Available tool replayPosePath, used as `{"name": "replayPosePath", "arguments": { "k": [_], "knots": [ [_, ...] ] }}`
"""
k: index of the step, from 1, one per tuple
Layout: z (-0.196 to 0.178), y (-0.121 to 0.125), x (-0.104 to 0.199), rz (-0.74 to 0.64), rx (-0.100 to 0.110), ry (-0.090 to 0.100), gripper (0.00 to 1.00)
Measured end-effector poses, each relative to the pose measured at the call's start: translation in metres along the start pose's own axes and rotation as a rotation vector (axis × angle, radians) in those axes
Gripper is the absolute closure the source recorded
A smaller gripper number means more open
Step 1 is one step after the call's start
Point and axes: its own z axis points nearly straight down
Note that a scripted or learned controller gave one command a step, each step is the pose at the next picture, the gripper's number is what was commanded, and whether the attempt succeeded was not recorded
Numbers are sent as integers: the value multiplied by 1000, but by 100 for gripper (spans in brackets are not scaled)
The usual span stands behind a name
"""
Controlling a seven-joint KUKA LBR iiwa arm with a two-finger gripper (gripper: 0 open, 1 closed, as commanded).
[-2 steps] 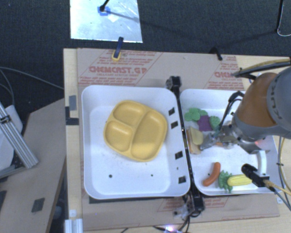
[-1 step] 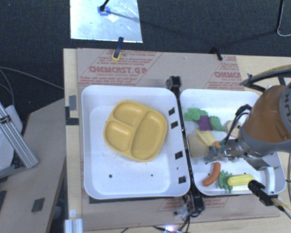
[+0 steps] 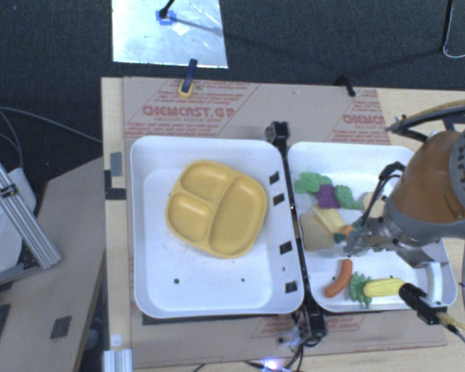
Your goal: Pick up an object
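camera view | hand (image 3: 355, 240) low in right bin (image 3: 442, 293), grip state can't tell | toys crowd it: beige wedge (image 3: 319, 229), purple piece (image 3: 327, 197), orange sausage (image 3: 339, 277) | risk: clutter nudges the hand off target, comes up empty

Robotics lab: bench (image 3: 240, 103) w/ bins (image 3: 151, 285), cables (image 3: 31, 122), alu framing (image 3: 19, 215).

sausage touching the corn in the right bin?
Apart. The camera view shows the sausage and the corn with a strip of white bin floor between the sausage and the corn's green husk.
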Motion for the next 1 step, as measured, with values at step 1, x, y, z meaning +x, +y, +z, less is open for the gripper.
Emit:
{"name": "replayPosePath", "arguments": {
  "k": [1],
  "knots": [
    [-10,1,0,-1,-2,0,100]
  ]
}}
